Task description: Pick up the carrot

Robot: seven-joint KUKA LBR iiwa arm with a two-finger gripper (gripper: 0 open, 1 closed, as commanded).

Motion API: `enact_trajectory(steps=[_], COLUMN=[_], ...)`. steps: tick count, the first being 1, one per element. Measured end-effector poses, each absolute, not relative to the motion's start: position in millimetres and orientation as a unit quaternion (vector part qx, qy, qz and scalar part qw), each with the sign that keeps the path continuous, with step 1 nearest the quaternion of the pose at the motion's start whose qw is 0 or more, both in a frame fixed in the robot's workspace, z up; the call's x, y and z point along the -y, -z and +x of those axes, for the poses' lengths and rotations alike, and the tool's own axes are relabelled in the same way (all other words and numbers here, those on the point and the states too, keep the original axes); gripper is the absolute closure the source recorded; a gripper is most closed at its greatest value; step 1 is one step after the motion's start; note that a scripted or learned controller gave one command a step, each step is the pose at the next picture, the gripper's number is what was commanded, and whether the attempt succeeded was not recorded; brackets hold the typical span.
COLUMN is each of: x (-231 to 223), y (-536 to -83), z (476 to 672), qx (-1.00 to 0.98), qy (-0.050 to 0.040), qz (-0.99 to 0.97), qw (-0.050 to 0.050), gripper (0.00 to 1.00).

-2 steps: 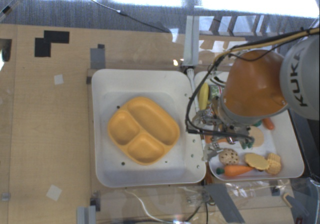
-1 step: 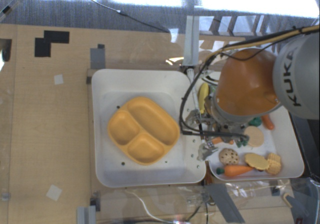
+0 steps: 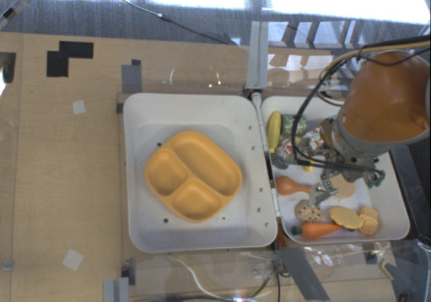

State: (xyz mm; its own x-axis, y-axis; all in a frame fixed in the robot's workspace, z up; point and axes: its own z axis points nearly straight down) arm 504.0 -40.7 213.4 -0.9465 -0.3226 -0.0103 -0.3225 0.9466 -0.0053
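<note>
The carrot (image 3: pixel 320 230) lies at the near edge of the right bin (image 3: pixel 397 223), beside a cookie (image 3: pixel 308 211) and crackers (image 3: pixel 368 220). The gripper (image 3: pixel 325 191) hovers just above it — fingers' state unclear (too small to tell). A yellow plate (image 3: pixel 193 175) sits in the left bin (image 3: pixel 138 159).

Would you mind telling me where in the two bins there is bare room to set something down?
The left bin has bare white floor all round the yellow divided plate, widest along its near edge. The right bin is crowded: banana, drumstick, cookie, carrot and crackers under the gripper.
</note>
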Motion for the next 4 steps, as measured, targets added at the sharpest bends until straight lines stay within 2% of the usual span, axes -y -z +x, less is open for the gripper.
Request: enact_trajectory(steps=[1, 2, 3, 4], x=[-48.3, -72.7, -120.9, -119.4], y=[-184.6, -184.9, -138.8, -98.8], z=[499.2, 495.3, 520.2, 504.5], qx=[-0.985, -0.998, -0.999, -0.975], qy=[-0.0018, -0.0011, -0.0016, 0.0016], qz=[-0.175, -0.057, -0.053, -0.224], qw=[0.003, 0.003, 0.002, 0.014], gripper=[0.0, 0.0, 0.0, 0.0])
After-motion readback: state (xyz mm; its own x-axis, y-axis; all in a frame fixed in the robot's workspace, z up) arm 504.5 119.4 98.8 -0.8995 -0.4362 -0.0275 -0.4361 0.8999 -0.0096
